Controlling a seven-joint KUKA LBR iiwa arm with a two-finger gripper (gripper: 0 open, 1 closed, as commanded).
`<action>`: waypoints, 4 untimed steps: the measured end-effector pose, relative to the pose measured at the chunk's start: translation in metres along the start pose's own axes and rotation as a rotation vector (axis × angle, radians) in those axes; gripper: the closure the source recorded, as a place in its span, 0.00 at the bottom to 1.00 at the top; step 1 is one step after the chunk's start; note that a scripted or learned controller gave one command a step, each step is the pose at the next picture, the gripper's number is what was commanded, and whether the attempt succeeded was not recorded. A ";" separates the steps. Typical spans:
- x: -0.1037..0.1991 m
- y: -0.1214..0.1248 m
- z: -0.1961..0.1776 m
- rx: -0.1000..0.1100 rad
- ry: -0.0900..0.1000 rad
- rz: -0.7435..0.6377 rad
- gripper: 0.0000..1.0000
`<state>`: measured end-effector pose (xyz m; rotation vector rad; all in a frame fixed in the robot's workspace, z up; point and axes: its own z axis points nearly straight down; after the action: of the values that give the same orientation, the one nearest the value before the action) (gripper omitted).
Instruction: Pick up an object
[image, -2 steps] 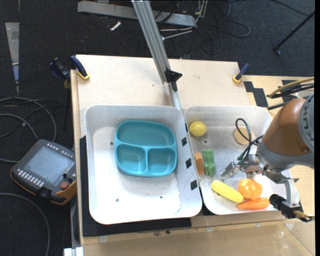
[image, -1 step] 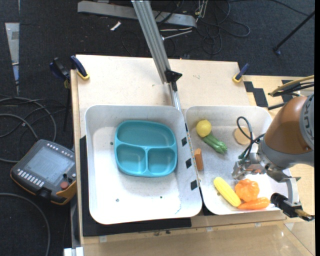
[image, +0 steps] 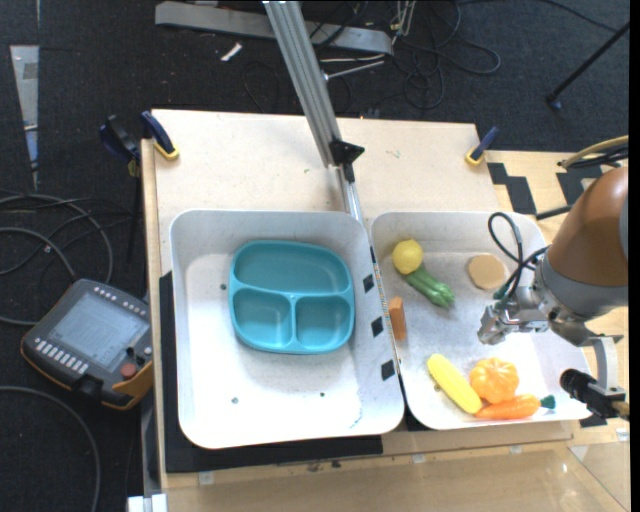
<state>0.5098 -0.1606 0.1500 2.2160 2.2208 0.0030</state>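
Observation:
The right bin (image: 452, 222) holds several toy foods. A yellow lemon (image: 407, 256) touches a green vegetable (image: 432, 287) near the back. A tan round cookie (image: 486, 270) lies to their right. An orange sausage (image: 398, 320) rests by the bin's left wall. At the front lie a yellow banana (image: 454, 383), an orange tangerine (image: 495, 380) and a carrot (image: 510, 407). My gripper (image: 494, 331) hangs just above and behind the tangerine, below the cookie, with nothing seen between its fingers.
A teal divided plate (image: 293, 296) sits in the left bin (image: 200, 400). A metal pole (image: 312, 85) slants up from between the bins. A teach pendant (image: 88, 342) lies left of the bench. The arm's grey body (image: 595, 255) covers the right bin's right edge.

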 end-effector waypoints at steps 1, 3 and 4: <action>0.005 -0.006 -0.056 -0.002 0.000 -0.001 1.00; 0.050 0.001 -0.105 0.004 0.003 -0.006 1.00; 0.098 0.004 -0.093 0.005 0.003 -0.005 1.00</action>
<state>0.5135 -0.0628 0.2431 2.2150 2.2306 0.0007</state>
